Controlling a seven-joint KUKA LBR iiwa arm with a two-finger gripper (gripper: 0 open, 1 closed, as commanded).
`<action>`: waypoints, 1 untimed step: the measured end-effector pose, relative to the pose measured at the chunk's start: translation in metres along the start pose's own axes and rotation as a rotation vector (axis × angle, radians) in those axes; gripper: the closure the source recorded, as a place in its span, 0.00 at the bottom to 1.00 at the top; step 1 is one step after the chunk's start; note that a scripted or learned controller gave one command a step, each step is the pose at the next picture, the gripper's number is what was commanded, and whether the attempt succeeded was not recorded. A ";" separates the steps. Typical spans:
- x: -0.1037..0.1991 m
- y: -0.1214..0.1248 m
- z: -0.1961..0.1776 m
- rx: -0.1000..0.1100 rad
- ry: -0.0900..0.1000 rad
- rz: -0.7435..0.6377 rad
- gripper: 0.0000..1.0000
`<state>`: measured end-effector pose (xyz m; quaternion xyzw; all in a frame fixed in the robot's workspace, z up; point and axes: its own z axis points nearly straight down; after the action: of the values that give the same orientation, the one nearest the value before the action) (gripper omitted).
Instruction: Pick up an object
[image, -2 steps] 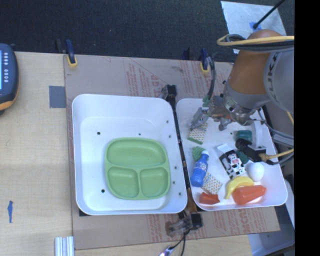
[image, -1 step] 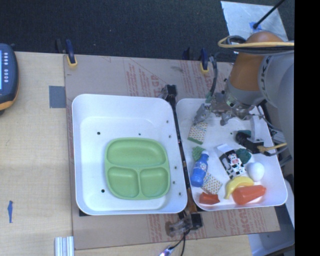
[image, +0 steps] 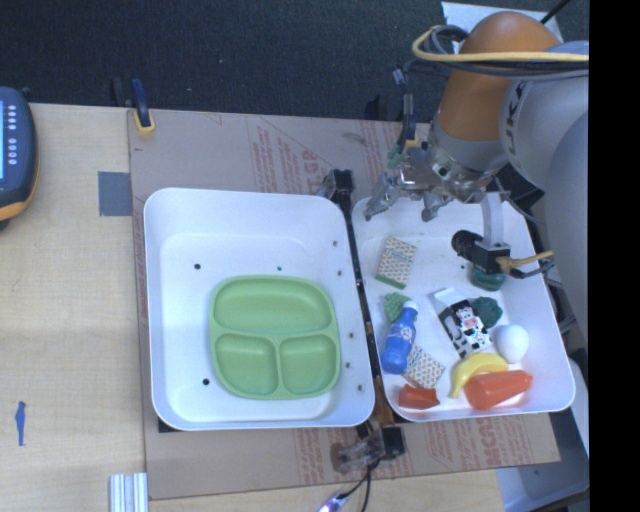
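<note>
1. The gripper (image: 400, 212) hangs over the 12 o'clock edge of the right bin (image: 530, 290). Its two metal fingers (image: 371, 207) are splayed well apart, with nothing between them.
2. From the gripper the wrist climbs toward 1 o'clock into the orange band (image: 490, 70). Beyond that is the grey arm (image: 550, 130), which comes in from 3 o'clock.
3. The nearest thing to pick is a checked pad (image: 396, 262). It lies flat on the bin floor at the gripper's 6 o'clock, near it but clear of the fingers.
4. Further toward 6 o'clock sits a small green lump (image: 397, 303). A blue bottle (image: 400, 340) lies right against it, close to the bin's 9 o'clock wall.
5. At the bottle's 4 o'clock is a second checked pad (image: 424, 368). A red piece (image: 417, 397) sits just past that, by the 6 o'clock rim.
6. In the middle of the bin a black-and-white box (image: 465, 325) lies at a slant. A teal lump (image: 488, 307) is at its 1 o'clock and a white egg (image: 512, 343) at its 4 o'clock.
7. A yellow banana (image: 472, 370) curls at the box's 6 o'clock, touching an orange-red carrot-shaped piece (image: 497, 388) near the 5 o'clock corner.
8. The left bin (image: 180, 250) stands at 9 o'clock of the right one, with their rims side by side. In it a green divided plate (image: 274, 335) with three compartments lies flat.
9. Both bins rest on a brown cardboard sheet (image: 250, 150) laid over the pale wooden bench (image: 60, 300).
10. A grey tape patch (image: 114, 192) sits just off the cardboard's 9 o'clock edge. A blue and orange device (image: 12, 150) lies on the bench's 9 o'clock side, toward its 12 o'clock edge.
</note>
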<state>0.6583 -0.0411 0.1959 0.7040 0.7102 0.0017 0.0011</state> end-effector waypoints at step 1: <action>-0.003 -0.038 0.004 0.011 -0.002 0.007 0.00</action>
<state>0.6206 -0.0447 0.1915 0.7065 0.7077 -0.0031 -0.0023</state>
